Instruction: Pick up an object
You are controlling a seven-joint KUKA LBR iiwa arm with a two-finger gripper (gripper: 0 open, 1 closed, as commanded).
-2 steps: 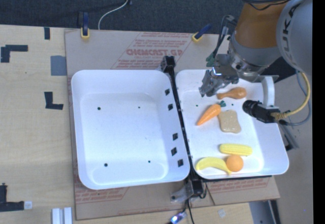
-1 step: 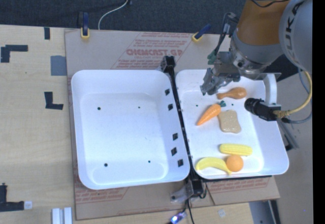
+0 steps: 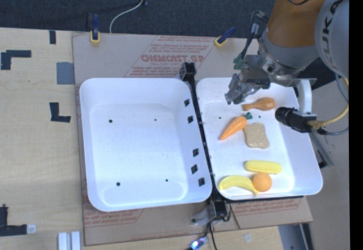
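Observation:
The right bin point(image 3: 306, 186) holds several toy foods. An orange carrot point(image 3: 233, 127) lies near its middle, with a tan bread slice point(image 3: 256, 136) beside it. A brown drumstick point(image 3: 260, 105) lies further back. Near the front sit a corn cob point(image 3: 263, 167), a yellow banana point(image 3: 236, 184) and an orange ball point(image 3: 262, 182). My gripper point(image 3: 236, 96) hangs over the back left part of this bin, just left of the drumstick and above the carrot. Nothing shows between its fingers.
The left bin point(image 3: 91, 96) stands beside the right one, with a black divider point(image 3: 195, 130) of clips between them. Both rest on a cardboard sheet point(image 3: 164, 56) clamped to the wooden bench.

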